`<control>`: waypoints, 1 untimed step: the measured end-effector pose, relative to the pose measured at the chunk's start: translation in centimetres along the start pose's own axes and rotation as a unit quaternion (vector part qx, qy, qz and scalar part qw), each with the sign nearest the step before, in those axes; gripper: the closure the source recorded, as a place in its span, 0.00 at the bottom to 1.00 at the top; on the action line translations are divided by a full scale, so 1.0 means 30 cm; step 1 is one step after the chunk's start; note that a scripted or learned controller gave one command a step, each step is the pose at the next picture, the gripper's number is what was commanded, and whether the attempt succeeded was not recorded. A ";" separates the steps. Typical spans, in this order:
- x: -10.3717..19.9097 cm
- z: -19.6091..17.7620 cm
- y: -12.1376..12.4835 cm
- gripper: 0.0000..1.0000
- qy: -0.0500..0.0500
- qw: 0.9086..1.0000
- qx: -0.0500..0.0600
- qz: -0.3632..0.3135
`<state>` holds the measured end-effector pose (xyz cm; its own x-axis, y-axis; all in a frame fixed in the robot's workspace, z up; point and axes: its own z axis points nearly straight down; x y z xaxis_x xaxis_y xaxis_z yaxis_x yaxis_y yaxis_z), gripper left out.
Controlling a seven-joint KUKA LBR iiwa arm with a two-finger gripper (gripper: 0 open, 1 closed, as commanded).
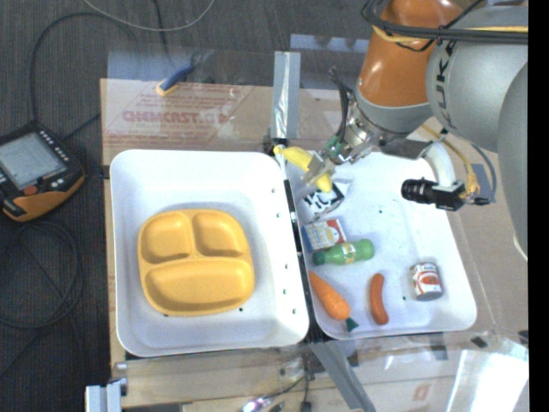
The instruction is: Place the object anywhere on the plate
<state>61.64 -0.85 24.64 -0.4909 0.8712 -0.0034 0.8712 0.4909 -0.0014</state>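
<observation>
- Arm (455, 67) comes in from the right, orange band up top, and its jaws (330, 166) sit over the top-left corner of the right bin (446, 316), right by the wall between the two bins.
- There's a yellow banana (300, 159) right at the fingertips there. It looks pinched in the jaws, but honestly it's too small and cluttered for me to say for sure, so I can't tell if they're closed on it or how wide they are.
- The banana is over the dividing edge, near the top, well apart from the plate.
- Yellow plate (197, 260) with three compartments sits flat in the left bin (137, 178), pretty much centered.
- Just under the banana there's a black-and-white patterned thing (324, 201), can't make out what it is.
- Below that, a small carton (324, 232) with a green bottle (345, 252) lying on its side touching it.
- Toward the front of the right bin: a carrot (329, 296), a sausage (377, 299) beside it, and a little red-labelled can (425, 281) further right.
- Off to the left of the counter there's a handheld control pad (34, 168) on the floor, cables trailing from it.
</observation>
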 end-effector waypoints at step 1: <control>0.247 0.040 -0.036 1.00 0.002 1.000 0.000 0.023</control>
<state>57.06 5.08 23.40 -0.4512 0.8924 0.0012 0.8924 0.4512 -0.0023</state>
